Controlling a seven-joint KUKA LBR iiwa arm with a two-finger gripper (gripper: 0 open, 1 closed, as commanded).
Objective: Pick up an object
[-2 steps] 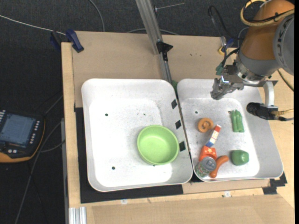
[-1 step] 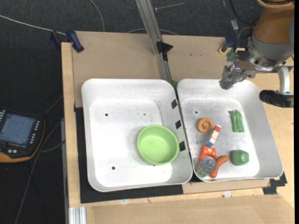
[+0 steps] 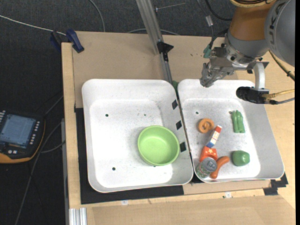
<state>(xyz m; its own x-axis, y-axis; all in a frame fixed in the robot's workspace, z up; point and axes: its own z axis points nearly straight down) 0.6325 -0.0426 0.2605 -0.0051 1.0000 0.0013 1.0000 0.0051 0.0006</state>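
Wooden worktop (image 3: 122, 50) bearing two white bins, seen from above. Right bin (image 3: 274, 144) holds the candidates: a green pepper (image 3: 240, 158), an orange ring (image 3: 205, 125), a small bottle (image 3: 212, 144), all likely light and rigid. The pepper's rounded sides suit a grasp across its width. Gripper (image 3: 206, 80) hangs over the bin's far rim, jaws apparently together.
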